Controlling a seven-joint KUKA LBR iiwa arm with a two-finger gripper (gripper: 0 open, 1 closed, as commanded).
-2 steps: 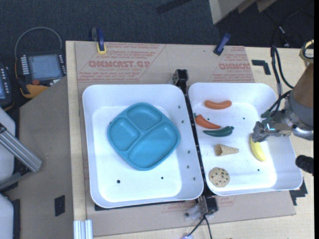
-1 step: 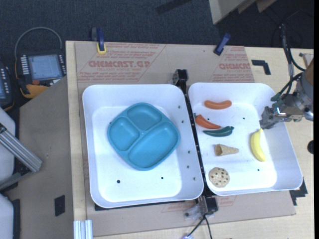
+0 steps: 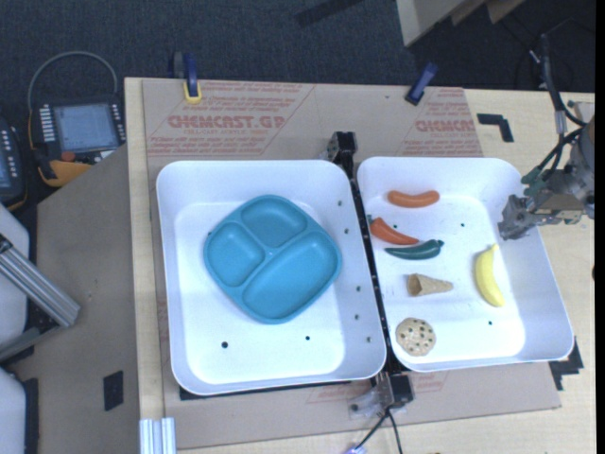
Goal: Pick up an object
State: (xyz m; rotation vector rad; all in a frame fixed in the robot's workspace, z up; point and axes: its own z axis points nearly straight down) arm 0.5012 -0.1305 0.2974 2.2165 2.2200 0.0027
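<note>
Two shallow white bins sit side by side on the bench, the left bin (image 3: pixel 180 253) and the right bin (image 3: pixel 529 334) touching along their inner walls. In the left bin a blue divided plate (image 3: pixel 272 270) lies flat near the middle, tilted a little askew to the bin's edges, with bare white floor around it. The right bin carries six small toy foods. An orange hot dog (image 3: pixel 413 198) lies near the far edge; just below it, close to the left wall, an orange-red carrot (image 3: pixel 390 232) lies slanted, its lower end touching or nearly touching a dark green pepper (image 3: pixel 415 249) beside it. An ice cream cone (image 3: pixel 428 286) lies on its side near the middle of the bin floor, and a chocolate chip cookie (image 3: pixel 415 336) rests flat near the front left corner. A yellow banana (image 3: pixel 489 275) lies toward the right wall, roughly parallel to it. The gripper (image 3: pixel 515 220) hangs at the right wall of the right bin, above and beyond the banana, apart from every food item; whether it is spread or closed cannot be told, and nothing is seen in it.
</note>
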